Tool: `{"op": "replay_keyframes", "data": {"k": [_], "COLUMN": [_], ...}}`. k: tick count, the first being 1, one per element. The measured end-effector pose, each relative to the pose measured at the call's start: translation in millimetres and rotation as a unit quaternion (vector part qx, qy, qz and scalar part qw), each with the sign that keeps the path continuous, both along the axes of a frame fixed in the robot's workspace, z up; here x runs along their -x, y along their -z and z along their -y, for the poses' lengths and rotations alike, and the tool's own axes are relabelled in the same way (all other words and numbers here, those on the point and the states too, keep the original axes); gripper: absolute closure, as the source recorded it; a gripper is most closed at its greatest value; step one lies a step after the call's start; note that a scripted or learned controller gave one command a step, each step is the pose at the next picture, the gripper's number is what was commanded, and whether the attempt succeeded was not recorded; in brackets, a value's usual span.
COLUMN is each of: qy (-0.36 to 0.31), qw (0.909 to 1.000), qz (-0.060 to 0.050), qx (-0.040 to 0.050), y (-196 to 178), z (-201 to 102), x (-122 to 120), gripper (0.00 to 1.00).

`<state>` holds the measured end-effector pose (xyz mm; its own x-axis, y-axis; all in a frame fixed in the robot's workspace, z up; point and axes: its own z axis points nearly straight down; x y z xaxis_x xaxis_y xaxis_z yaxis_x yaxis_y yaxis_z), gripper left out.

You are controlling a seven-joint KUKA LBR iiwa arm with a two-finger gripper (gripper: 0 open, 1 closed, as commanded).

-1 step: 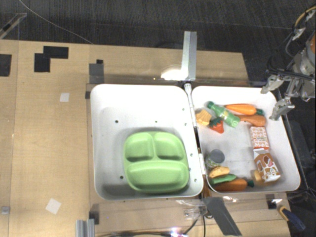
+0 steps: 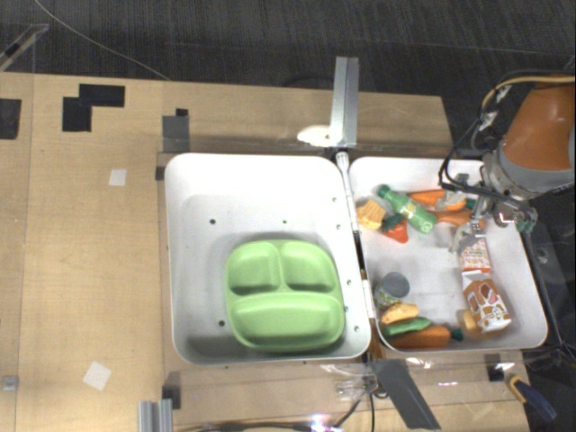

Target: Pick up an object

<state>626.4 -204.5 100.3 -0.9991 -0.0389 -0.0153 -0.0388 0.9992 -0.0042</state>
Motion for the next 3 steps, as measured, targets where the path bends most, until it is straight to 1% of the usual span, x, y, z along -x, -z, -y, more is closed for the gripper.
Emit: {"op": "replay_keyframes", "data": {"k": [1,2,3], "qy": [0.035,0.080,0.123], "qw": [0.9994,0.9968,0.9924], "qz": [-0.001,-0.001,-0.001], "qx": [-0.0011,-0.0033,-0.0017], "y": [11,12,11], "z": [-29,-71,-34], "x": [51,-23,47], "gripper": [0.00,0.00,0.00]}}
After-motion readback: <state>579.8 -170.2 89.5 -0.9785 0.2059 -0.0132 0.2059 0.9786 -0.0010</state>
